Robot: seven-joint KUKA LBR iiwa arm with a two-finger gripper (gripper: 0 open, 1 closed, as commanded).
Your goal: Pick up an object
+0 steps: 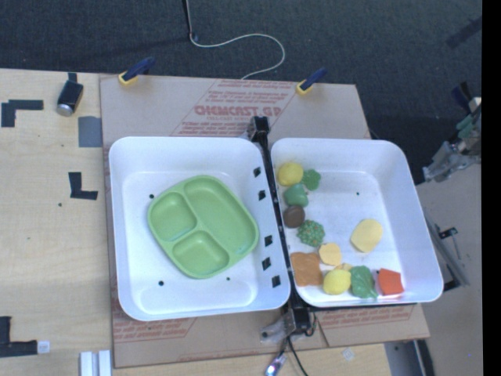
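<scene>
1. While the green plate lies by itself in the left bin, tilted on the bin floor with three compartments facing up, all the loose pieces sit to its right in the right bin.
2. Just right of the plate, past the shared bin walls, a column of pieces runs along that wall: a yellow ball at the far end, a light green piece touching it, a dark green piece, a brown ball, and a bumpy green floret.
3. Right of the plate's near edge lie an orange-brown slab, a small yellow-orange piece, a yellow fruit, a green chunk and a red-orange block, packed closely along the near wall.
4. Farther right of the plate, a pale yellow lump sits apart from the others.
5. Well right of the plate, beyond the right bin's outer wall, a grey metal shape appears to be the gripper; I cannot tell whether it is released or clenched, and nothing is seen in its grasp.
6. Beyond the plate, two yellow-and-blue clamps pin the cardboard sheet beneath both bins.
</scene>
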